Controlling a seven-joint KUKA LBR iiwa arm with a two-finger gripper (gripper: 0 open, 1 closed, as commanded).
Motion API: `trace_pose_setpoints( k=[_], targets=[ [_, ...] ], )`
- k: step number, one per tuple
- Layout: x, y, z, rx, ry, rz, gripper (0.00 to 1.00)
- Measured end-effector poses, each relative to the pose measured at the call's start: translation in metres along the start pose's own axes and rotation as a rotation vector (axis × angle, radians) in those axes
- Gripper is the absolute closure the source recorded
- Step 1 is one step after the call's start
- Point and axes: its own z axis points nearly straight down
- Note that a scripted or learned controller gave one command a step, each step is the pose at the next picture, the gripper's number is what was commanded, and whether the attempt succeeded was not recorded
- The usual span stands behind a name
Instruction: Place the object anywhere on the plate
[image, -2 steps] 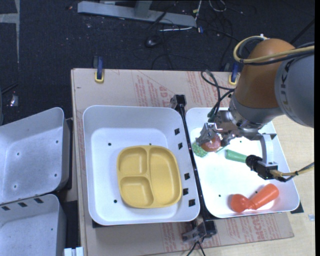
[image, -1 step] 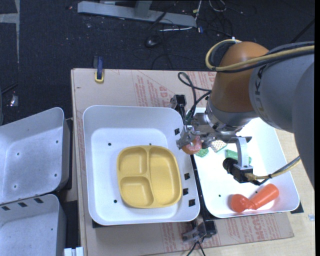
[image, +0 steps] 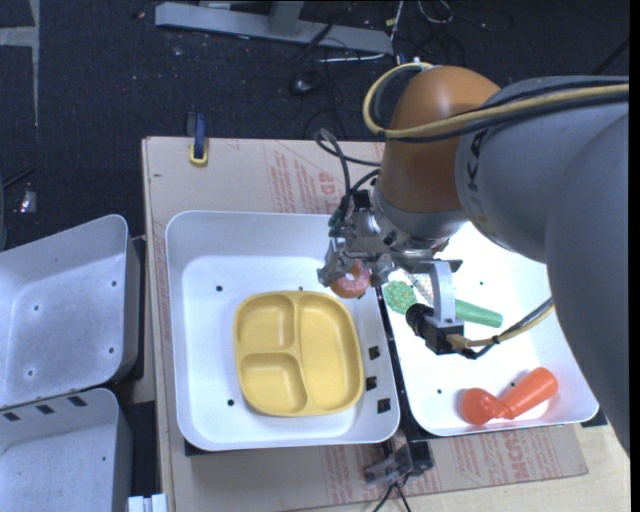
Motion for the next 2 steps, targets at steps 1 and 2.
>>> trace_pose_setpoints(
  k=[1, 2],
  targets=[
    [0.0608, 0.0013, 0.0059, 0.001, 0.000, -0.001, 1.00],
    [0.0572, 0.0014, 0.0058, 0.003, -0.001, 0.005, 0.00]
  ],
)
